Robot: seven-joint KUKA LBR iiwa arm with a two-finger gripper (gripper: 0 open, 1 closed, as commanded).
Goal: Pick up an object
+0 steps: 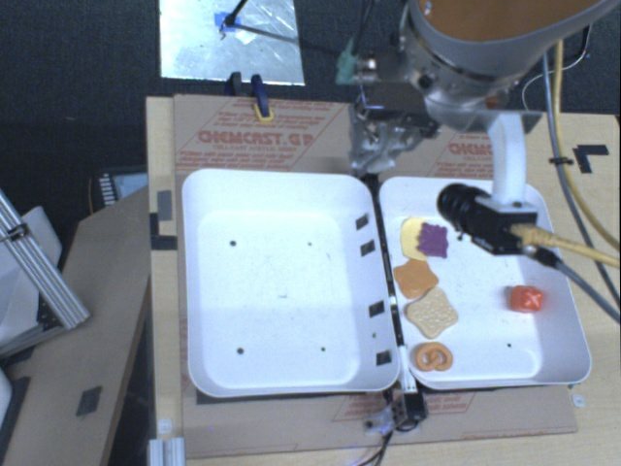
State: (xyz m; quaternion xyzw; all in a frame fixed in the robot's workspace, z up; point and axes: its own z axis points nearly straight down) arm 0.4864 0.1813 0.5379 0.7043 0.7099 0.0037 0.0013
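Just the one overhead camera here, so this is quick. My grey arm with the orange band (505, 8) comes in from the upper right of the frame. My gripper (375, 158) hangs at top centre, right over the far end of the black seam where the two bins meet. It's a blurry metallic lump from up here, so I honestly can't tell if it's open or closed, and I can't make out anything in it.

All the stuff to grab is in the right-hand shallow white bin (558, 357), mostly lined up along its left wall. From the top down:
- a pale yellow flat piece (412, 231)
- a purple chunk (434, 242) lying partly over it
- an orange-brown flat piece (416, 278)
- a tan cracker-looking square (431, 313)
- a little brown pretzel (433, 358) near the bottom corner

A red blob (525, 299) sits alone, well apart, toward the right side. A black cylindrical unit on a white bracket (482, 217) hangs off my wrist over the upper part of that bin, just beside the yellow and purple bits.

The left-hand shallow white bin (204, 260) shows a few small dark dots on its floor. Both bins sit on a brown cardboard sheet with red lettering (257, 136). There's a shiny silver foil sheet (231, 22) at upper left.
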